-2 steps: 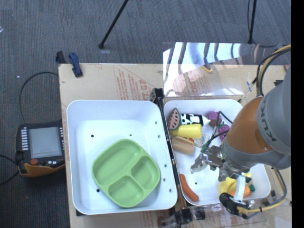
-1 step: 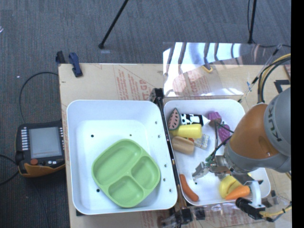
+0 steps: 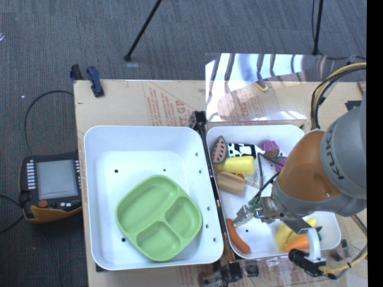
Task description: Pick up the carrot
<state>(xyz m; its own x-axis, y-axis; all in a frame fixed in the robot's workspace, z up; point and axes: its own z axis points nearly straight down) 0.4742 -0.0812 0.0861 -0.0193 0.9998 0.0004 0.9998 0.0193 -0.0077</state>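
My metal two-finger gripper (image 3: pixel 244 215) low in the right white bin (image 3: pixel 297 131), fingers apart, holding nothing, slim orange carrot (image 3: pixel 237 236) just below it, lower centre of frame

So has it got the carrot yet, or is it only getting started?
Not yet, it seems. The arm has reached into the right bin and its gripper hangs just above the carrot, which lies on the bin floor near the front-left corner. Nothing shows between the gripper's fingers. Left to do: close on the carrot and lift it.
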